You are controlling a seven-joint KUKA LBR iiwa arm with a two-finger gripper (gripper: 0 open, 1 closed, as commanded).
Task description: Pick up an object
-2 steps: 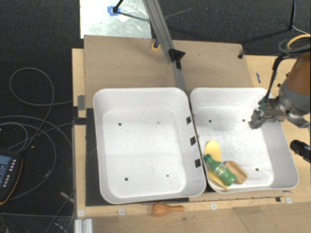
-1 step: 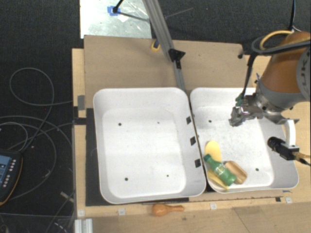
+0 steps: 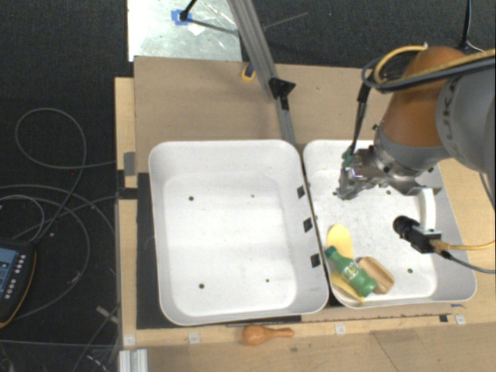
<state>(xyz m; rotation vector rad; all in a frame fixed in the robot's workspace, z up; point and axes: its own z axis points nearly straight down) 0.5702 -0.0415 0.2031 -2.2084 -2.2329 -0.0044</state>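
Seemingly light and rigid, the green bottle point(image 3: 350, 270) lies in the right bin's point(image 3: 457, 289) near corner, over a yellow piece point(image 3: 341, 242); its smooth round body suits a cross-width pinch. Whether the hand point(image 3: 349, 183) above is open, I cannot tell.

The gripper point(image 3: 349, 183) is small and dark against the right bin point(image 3: 387, 231), so its fingers cannot be made out. Behind it, the arm point(image 3: 434, 107) runs off the right edge. Below the gripper, the green bottle point(image 3: 350, 270) partly covers a yellow piece point(image 3: 341, 242).
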